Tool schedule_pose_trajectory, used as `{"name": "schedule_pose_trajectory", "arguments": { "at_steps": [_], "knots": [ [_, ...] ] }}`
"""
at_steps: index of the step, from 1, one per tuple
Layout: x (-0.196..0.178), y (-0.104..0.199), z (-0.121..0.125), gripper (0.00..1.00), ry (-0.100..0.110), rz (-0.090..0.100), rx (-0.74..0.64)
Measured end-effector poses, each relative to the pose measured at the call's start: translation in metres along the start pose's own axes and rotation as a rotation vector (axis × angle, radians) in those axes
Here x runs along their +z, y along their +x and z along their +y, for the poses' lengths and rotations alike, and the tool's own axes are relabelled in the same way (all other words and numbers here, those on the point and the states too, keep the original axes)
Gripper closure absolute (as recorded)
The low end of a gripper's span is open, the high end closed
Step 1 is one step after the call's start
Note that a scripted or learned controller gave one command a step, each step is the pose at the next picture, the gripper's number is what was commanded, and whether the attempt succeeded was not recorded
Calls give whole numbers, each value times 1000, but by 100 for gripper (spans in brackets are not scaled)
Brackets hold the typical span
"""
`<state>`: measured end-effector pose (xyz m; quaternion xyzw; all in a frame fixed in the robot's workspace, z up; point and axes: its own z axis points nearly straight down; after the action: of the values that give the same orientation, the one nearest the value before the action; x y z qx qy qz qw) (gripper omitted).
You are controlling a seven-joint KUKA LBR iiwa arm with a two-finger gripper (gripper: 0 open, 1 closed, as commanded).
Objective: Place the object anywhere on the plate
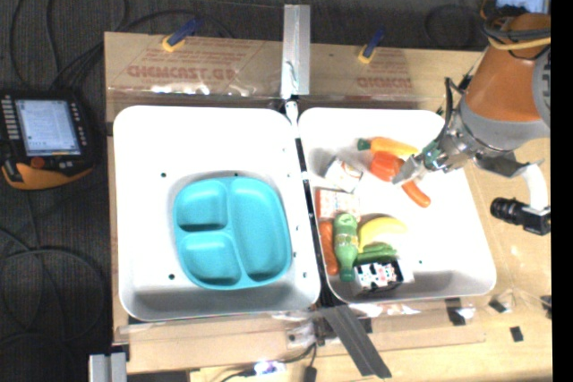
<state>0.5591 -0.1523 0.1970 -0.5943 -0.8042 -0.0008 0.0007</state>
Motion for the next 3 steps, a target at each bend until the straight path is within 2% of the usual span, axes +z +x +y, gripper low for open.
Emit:
{"name": "schedule_pose_trajectory", "arguments": {
  "at_steps": [1, 2, 3],
  "knots": [
    [-27, -31, 48, 100, 2, -6, -235],
    [14, 52, 90, 100, 2, -3, -255],
    [14, 122, 99, 100, 2, -2, -278]
  ]
}}
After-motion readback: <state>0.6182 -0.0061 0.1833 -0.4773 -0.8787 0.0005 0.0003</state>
